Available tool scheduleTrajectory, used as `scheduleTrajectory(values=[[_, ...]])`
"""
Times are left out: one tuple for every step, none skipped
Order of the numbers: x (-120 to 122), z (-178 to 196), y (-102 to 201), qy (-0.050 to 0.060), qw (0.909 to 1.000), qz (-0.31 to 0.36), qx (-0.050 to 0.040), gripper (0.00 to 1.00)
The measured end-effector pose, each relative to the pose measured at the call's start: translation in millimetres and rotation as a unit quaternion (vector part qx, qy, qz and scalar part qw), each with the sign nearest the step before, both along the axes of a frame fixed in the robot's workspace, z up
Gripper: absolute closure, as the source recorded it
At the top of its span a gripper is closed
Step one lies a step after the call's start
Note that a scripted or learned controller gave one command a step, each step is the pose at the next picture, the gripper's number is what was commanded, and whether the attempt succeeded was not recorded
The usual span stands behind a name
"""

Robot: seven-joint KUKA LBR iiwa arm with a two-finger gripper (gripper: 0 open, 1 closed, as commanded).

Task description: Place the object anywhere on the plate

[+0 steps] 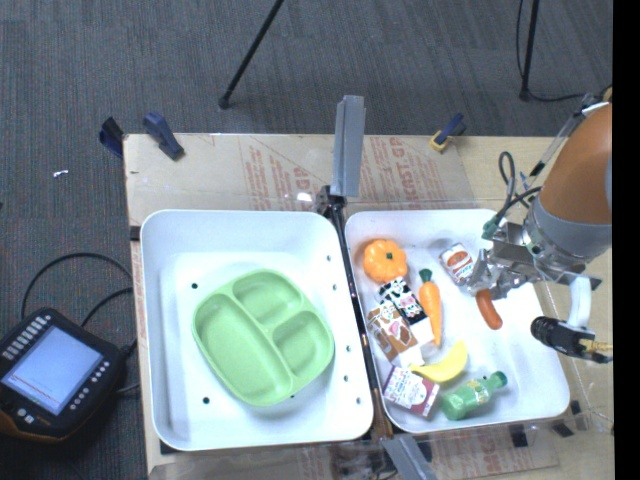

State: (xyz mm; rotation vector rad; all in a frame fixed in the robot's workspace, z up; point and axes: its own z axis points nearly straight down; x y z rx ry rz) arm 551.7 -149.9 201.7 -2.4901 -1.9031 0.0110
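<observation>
A green plate [262, 336] with three compartments lies in the left bin [160, 268]. My gripper [496, 276] hangs over the upper right part of the right bin [545, 388]. A red-orange sausage [489, 310] shows directly below the gripper, its upper end at the gripper's tip. A small red and white can [458, 263] lies just left of the gripper.
The right bin also holds an orange fruit [384, 260], a carrot [431, 308], a cow-print carton [399, 296], a brown box [395, 336], a banana [443, 365], a pink box [411, 390] and a green bottle [472, 396]. A grey post [349, 148] stands behind the bins.
</observation>
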Motion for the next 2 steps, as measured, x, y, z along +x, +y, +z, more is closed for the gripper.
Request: scheduleTrajectory(values=[[4,-53,59,0.0,1.0,0.006,0.0002,1.0],[9,-71,58,0.0,0.994,-0.109,-0.0011,1.0]])
